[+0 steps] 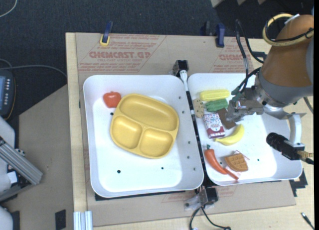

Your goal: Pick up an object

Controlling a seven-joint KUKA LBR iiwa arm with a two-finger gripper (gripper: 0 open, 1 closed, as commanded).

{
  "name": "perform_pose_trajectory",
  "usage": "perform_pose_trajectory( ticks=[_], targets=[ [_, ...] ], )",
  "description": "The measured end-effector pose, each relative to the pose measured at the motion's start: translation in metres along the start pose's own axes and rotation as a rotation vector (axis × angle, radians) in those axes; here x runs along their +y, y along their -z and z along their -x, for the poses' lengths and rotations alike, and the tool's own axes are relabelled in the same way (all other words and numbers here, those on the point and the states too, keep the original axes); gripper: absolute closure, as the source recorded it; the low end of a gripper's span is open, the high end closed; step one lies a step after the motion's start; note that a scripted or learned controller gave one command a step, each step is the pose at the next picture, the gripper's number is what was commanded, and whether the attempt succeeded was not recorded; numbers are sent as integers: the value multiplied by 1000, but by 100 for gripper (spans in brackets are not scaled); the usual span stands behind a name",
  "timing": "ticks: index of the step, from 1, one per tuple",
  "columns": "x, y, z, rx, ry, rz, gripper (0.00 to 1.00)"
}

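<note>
Gripper [234, 116] above right bin [269, 172], hemmed by banana [233, 135], red carton [214, 125].

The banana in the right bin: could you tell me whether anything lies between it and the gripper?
Nothing visible does. The gripper hangs just above the banana, close to its upper end; the red carton lies beside it on the view's left.

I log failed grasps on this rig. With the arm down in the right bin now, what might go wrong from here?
The hand sits among crowded toy food: a banana, a red-and-white packet and a green piece lie close together, so it may nudge or catch the wrong one. The banana is curved and may slip. Whether anything is gripped cannot be told here.
</note>
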State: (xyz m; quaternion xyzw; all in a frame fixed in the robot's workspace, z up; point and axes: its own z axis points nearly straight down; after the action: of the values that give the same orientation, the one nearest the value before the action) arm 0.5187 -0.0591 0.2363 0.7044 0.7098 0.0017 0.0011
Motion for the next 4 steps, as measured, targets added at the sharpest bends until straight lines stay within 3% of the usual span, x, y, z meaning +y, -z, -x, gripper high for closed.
perform_pose_trajectory(
  ticks=[2, 4],
  targets=[
    [49, -3, -115, 1, 0, -1, 100],
    [71, -14, -154, -1, -6, -2, 100]
  ],
)
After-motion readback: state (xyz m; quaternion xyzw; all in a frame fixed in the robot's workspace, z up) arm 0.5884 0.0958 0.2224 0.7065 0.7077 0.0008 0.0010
